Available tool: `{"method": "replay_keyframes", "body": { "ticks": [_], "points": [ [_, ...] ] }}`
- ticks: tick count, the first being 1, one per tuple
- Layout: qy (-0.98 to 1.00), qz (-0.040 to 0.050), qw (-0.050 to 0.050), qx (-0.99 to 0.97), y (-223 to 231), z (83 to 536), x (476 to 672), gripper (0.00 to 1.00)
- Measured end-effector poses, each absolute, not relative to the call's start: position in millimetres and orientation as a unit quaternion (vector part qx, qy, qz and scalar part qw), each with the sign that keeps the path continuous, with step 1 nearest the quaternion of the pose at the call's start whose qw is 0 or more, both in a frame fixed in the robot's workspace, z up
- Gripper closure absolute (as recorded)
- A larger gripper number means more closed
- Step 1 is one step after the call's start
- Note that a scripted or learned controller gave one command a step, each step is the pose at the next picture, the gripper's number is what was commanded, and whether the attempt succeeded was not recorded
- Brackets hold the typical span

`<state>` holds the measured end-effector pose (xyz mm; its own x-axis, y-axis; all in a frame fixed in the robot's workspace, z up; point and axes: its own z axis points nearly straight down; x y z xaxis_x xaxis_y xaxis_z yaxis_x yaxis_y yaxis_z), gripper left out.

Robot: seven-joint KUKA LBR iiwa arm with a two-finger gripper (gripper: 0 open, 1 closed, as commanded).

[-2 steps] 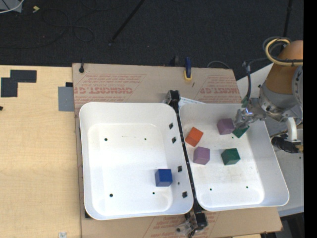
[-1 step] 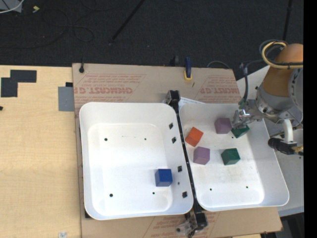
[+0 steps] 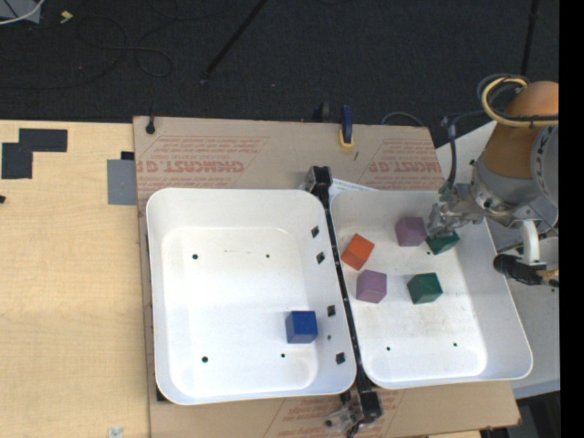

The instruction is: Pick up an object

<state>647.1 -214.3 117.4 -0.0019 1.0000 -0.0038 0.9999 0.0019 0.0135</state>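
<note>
Nearest the lens, a small blue cube (image 3: 301, 326) sat alone in the left white bin (image 3: 182, 217). At the right white bin's (image 3: 493, 354) far right, the two-finger gripper (image 3: 444, 229) was clamped on a small dark green block (image 3: 443, 242), partly hidden by the fingers. A purple cube (image 3: 410, 231) lay just beside it; an orange cube (image 3: 358, 251), a second purple cube (image 3: 370, 286) and a green cube (image 3: 424, 287) lay farther out.

even bright light, soft shadows (slightly grainy, dark backdrop).
</note>
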Motion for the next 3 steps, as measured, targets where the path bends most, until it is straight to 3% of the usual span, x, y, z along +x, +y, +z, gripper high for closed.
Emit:
{"method": "replay_keyframes", "body": {
  "ticks": [3],
  "points": [
    [0.708, 0.0026, 0.003, 0.706, -213.5, 116.5, 646.4, 1.00]
  ]
}}
